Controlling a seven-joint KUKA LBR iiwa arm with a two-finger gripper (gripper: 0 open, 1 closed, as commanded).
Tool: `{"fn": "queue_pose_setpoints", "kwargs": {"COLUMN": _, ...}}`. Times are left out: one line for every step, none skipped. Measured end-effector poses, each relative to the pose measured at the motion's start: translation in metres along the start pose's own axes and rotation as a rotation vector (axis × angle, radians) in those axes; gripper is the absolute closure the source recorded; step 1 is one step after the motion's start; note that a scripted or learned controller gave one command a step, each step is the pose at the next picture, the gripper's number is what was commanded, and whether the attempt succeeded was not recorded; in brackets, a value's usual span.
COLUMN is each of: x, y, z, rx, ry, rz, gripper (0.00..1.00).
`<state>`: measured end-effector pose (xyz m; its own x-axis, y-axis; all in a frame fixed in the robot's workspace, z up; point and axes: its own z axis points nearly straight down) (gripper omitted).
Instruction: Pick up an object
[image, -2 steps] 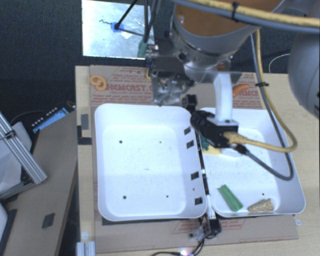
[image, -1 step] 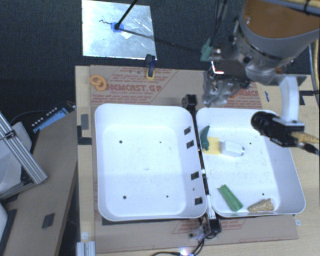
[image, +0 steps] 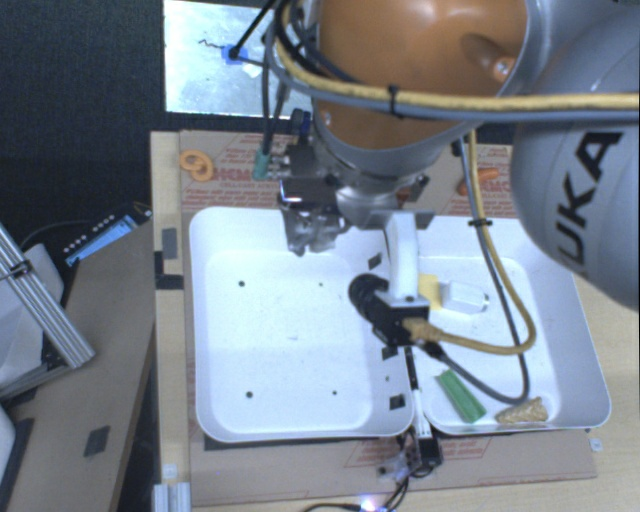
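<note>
I'm watching the two-finger gripper (image: 312, 238) hanging over the left white bin (image: 290, 330); I cannot tell its state, while the green plastic block (image: 459, 395) is lying in the right white bin (image: 560, 330), awaiting grasp

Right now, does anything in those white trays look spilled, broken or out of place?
Nothing stands out. The green stick, tan piece, yellow block and white piece lie loose in the right bin. Cables drape across it from the arm.
</note>
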<state>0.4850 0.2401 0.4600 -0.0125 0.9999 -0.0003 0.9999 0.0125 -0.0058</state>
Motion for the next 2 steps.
{"fn": "queue_pose_setpoints", "kwargs": {"x": -0.010, "y": 0.001, "z": -0.080, "rx": -0.015, "ry": 0.005, "rz": 0.007, "gripper": 1.00}}
{"fn": "queue_pose_setpoints", "kwargs": {"x": -0.083, "y": 0.000, "z": -0.075, "rx": -0.007, "ry": 0.000, "rz": 0.018, "gripper": 1.00}}
